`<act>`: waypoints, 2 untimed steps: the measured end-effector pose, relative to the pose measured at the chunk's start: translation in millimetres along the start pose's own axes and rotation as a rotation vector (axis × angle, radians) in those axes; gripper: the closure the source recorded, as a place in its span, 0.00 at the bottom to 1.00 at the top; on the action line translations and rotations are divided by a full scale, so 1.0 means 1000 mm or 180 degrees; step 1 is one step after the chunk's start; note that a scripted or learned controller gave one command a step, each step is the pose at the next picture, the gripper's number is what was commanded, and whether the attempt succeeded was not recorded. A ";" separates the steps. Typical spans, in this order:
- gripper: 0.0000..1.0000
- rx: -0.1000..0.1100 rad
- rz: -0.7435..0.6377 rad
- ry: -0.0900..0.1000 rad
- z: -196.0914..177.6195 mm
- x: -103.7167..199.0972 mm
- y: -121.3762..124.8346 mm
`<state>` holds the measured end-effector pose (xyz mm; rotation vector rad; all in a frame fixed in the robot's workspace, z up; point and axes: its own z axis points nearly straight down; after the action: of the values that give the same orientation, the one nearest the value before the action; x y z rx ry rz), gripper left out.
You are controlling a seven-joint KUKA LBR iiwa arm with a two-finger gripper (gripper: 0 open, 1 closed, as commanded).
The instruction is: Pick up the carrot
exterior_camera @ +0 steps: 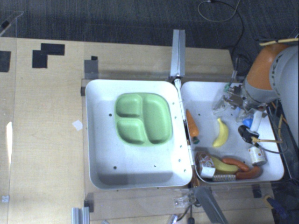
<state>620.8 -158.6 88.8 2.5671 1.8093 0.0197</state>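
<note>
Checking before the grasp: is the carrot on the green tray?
No, the carrot lies in the right bin by its left wall; the green tray sits in the left bin.

This looks like a robot lab. A pale wooden bench (42, 139) holds two white bins (100, 171) clamped side by side with metal rails (178, 50). Black tape squares (46, 54) mark the bench at ten o'clock. A loose cable (219, 8) curls on dark carpet (93, 8) at one o'clock. The robot arm (273, 73) stands at three o'clock.
</note>
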 end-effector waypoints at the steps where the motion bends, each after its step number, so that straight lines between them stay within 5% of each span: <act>1: 1.00 -0.0022 -0.0017 -0.0009 -0.013 0.000 0.002; 2: 1.00 0.0003 0.0697 -0.0030 -0.111 0.012 0.050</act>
<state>670.4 -165.0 200.8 2.7465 1.5163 0.0067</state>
